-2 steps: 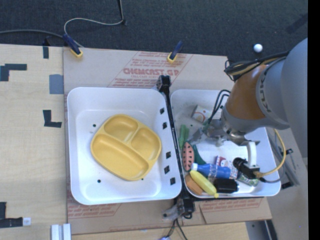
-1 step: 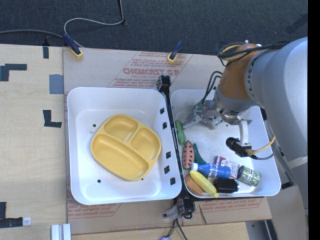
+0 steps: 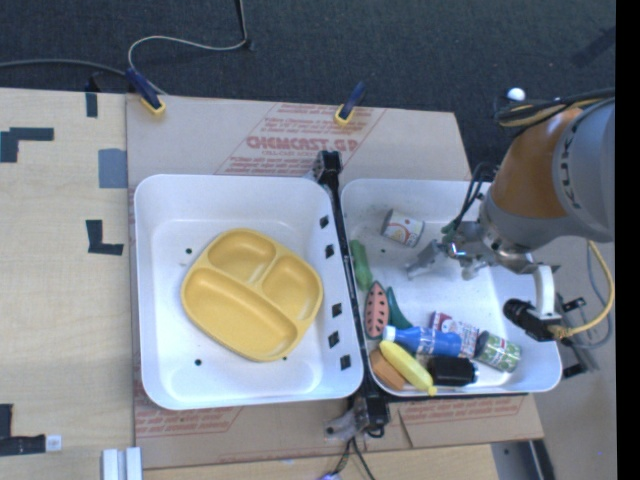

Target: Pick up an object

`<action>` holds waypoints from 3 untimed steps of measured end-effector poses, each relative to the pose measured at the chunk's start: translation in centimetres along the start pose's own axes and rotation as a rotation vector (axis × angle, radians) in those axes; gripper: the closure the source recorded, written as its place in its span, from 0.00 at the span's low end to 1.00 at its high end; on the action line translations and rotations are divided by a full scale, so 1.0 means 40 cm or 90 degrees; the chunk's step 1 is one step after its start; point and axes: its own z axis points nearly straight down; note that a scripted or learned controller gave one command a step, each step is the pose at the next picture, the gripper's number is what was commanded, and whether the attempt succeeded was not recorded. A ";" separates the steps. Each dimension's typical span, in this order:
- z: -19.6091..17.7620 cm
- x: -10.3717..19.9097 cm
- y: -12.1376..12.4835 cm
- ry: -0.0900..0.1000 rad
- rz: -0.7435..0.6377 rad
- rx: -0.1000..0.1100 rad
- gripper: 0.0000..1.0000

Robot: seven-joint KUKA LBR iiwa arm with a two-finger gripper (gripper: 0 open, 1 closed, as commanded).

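- Objects for picking lie crowded in the right bin (image 3: 520, 380), most of them along its left wall and lower edge.
- table (image 3: 60, 298): pale wood, with a cardboard sheet (image 3: 290, 143) under both bins.
- left bin (image 3: 160, 368): sits centre-left of the frame and holds a yellow divided plate (image 3: 252, 293) lying flat, its long axis running from upper left to lower right.
- arm (image 3: 545, 183): enters from the right edge of the frame and bends down over the right bin's upper half.
- gripper (image 3: 428, 261): over bare bin floor in the middle of the right bin, just below and right of the small can. Whether it is released or clenched cannot be told, and no object is seen in it.
- blue bottle (image 3: 432, 342): lies on its side, long axis nearly level across the frame, white cap pointing left.
- banana (image 3: 406, 365): slants from upper left to lower right, touching the bottle's underside.
- watermelon slice (image 3: 376, 310): long axis almost up-down, beside the left wall.
- green stick-shaped piece (image 3: 359, 263): also up-down, above the slice.
- black block (image 3: 452, 371): level, just right of the banana.
- green can (image 3: 497, 351): on its side, right of the bottle.
- small can (image 3: 403, 228): on its side in the upper part, apart from the rest.
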 end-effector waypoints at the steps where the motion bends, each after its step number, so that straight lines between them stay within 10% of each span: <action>1: 0.098 0.119 0.117 0.001 -0.002 -0.002 0.00; 2: 0.098 0.113 -0.076 0.000 0.000 -0.001 0.00; 3: 0.074 0.114 -0.074 0.000 -0.001 -0.002 1.00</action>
